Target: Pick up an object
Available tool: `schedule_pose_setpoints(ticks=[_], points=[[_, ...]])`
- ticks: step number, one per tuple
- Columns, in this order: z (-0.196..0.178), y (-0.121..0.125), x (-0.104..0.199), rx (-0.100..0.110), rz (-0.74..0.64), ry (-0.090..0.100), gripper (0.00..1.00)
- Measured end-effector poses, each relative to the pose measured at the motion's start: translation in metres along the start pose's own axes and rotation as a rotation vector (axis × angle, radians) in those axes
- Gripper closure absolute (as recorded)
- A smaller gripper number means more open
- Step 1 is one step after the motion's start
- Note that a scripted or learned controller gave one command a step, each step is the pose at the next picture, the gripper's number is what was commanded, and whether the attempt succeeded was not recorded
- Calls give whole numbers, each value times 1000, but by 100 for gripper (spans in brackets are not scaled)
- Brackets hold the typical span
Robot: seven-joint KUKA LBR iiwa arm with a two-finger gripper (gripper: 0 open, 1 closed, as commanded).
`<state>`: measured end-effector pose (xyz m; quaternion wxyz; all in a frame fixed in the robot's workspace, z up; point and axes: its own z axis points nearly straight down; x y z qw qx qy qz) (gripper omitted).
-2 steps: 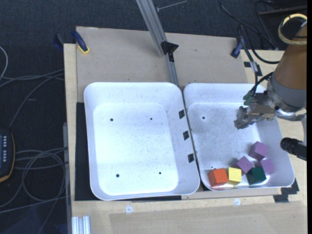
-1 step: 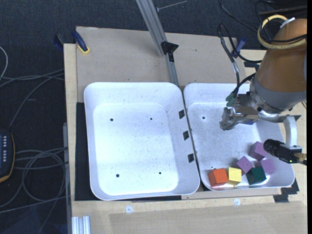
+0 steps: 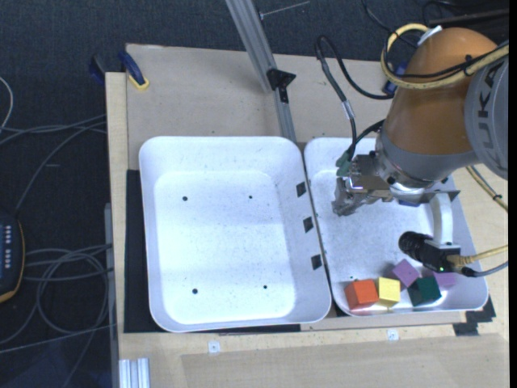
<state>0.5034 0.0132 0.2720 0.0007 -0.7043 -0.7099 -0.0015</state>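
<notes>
while the gripper (image 3: 349, 203) hangs right of centre over the right bin (image 3: 323, 156), whether its fingers are parted i cannot tell; nothing looks grasped, blocks (image 3: 392, 290) lie lower right, pick undone.

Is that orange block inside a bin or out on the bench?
Inside. The orange block lies in the right bin, near its front wall.
</notes>
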Motion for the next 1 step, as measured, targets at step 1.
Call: schedule_pose_setpoints(ticks=[1], points=[[9, -7, 63, 5, 0, 0, 100]])
